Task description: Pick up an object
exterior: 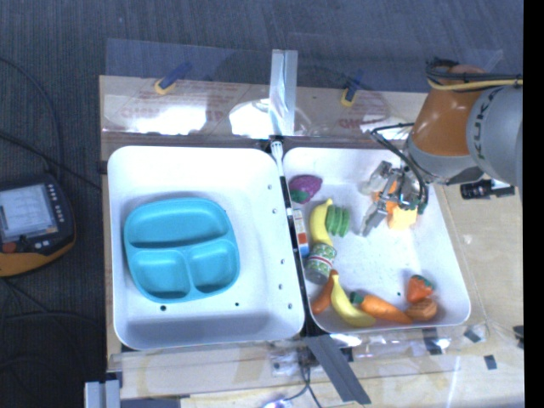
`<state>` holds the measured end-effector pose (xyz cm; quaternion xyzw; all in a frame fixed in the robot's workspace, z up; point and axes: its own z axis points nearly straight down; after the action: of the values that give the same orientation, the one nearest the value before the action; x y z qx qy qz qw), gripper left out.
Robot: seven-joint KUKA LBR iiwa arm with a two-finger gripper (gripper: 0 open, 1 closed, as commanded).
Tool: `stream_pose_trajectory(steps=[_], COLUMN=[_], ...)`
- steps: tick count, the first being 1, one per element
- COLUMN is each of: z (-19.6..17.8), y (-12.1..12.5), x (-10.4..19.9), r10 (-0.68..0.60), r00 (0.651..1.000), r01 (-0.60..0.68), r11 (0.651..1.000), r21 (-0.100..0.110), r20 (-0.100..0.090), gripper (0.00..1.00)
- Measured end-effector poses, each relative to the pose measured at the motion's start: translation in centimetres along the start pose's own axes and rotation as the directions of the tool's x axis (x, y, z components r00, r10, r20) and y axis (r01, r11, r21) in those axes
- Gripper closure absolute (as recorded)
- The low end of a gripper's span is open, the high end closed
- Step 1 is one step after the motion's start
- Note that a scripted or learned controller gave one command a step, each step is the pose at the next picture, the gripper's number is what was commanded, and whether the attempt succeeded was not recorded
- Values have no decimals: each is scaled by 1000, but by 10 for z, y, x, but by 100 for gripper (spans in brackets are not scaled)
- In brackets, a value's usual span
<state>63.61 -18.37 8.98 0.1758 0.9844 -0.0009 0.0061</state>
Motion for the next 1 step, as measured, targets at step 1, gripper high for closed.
stream_pose_trajectory(steps=[1], z=[0], y=[27], x=[1], r10=[48], r00=[999], r01=[-48], r11=[999], r21=[-1], r20=[1], gripper=[0])
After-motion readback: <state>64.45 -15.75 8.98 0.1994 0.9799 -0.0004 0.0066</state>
